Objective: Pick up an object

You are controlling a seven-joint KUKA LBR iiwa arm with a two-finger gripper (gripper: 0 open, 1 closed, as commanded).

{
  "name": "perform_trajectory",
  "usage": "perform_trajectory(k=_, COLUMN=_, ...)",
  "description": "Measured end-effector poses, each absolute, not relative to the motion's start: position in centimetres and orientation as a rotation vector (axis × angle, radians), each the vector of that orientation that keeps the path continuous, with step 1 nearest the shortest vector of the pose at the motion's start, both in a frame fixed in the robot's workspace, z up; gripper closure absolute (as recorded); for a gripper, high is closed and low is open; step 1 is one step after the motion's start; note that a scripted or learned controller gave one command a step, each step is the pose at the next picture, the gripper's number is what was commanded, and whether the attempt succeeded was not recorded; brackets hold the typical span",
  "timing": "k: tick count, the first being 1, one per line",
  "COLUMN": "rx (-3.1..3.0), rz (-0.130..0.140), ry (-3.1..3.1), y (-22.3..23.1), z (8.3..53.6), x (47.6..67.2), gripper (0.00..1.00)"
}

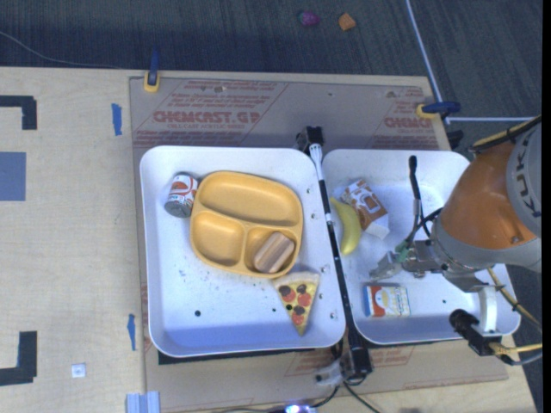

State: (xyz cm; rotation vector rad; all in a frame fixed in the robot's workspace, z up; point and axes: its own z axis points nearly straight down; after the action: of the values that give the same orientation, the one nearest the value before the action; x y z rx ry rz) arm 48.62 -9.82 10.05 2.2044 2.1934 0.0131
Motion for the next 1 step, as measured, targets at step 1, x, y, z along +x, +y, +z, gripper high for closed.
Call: perform_trajectory(k=1, rx=2.215, rz=0.009, ry=2.211, y=-9.46, z=8.94, x=48.25, gripper=0.0)
